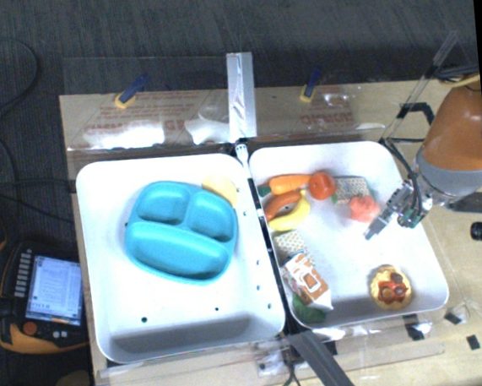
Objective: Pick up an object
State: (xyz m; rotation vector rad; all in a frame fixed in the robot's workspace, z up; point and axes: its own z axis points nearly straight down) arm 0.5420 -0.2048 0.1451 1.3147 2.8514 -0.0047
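A dark handheld pendant (pixel 40 294) with a lit screen is lying on the grey floor at the far left, its black cables looping above it. Next comes the left bin (pixel 118 327), a shallow white tray with rounded corners and a smooth, slightly glossy wall. A bright blue plastic plate (pixel 181 229), divided into compartments and softly rounded, is sitting tilted in it. A pale yellow piece (pixel 220 187) is peeking out at the plate's upper right edge, touching it.

Across the centre divider the right bin (pixel 353 300) is holding a cluster of toy foods. An orange carrot shape (pixel 288 183) is lying along the top left, with a yellow banana-like piece (pixel 287 211) just below it and a round red-orange tomato (pixel 321 186) beside the carrot's right end. A small printed carton (pixel 305 282) is leaning near the divider lower down. A pink, rounded soft-looking object (pixel 362 208) is resting near the middle right, on a patterned grey card (pixel 350 187). A round pastry (pixel 389 286) with red topping is sitting near the bottom right corner.

The gripper (pixel 383 219) is hanging at a slant just right of the pink object, its metallic fingers appearing clenched on nothing; the view is blurred there.
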